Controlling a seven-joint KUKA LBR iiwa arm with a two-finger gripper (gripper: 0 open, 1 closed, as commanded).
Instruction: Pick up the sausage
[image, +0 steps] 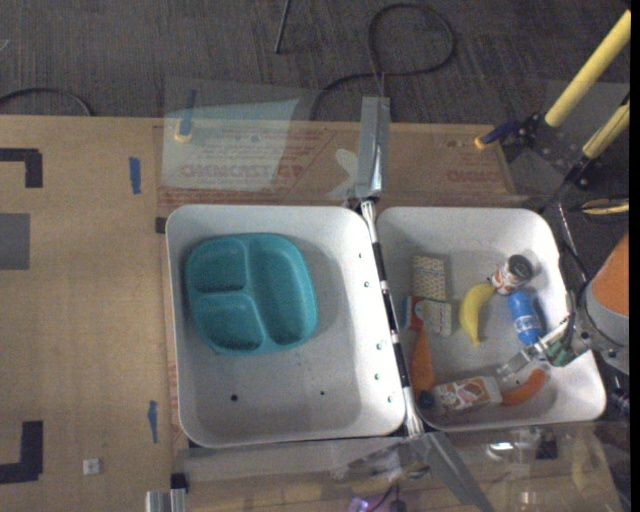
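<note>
My gripper (527, 362) sits low in the right-hand bin (570, 250), near its front right corner, reaching in from the right edge of the table (80, 300). Its tip is down at the sausage (524, 389), an orange-red piece lying against the bin's front wall, and it looks to be touching or just above the sausage's upper side. Whether my gripper is wide or narrow, I cannot tell; the tip is too small and blurred.

Just left of the sausage, touching or nearly so, lies a small carton (466, 394). A blue bottle (524, 316) lies just behind my gripper, with a banana (476, 310) to its left and a carrot (421, 362) along the bin's left wall. The left-hand bin (190, 400) holds a teal divided plate (250, 292).

As I judge it, the approach is done: I am at the right object. The grasp itself is unconfirmed, and the sausage rests on the bin floor, so closing and lifting remain.
</note>
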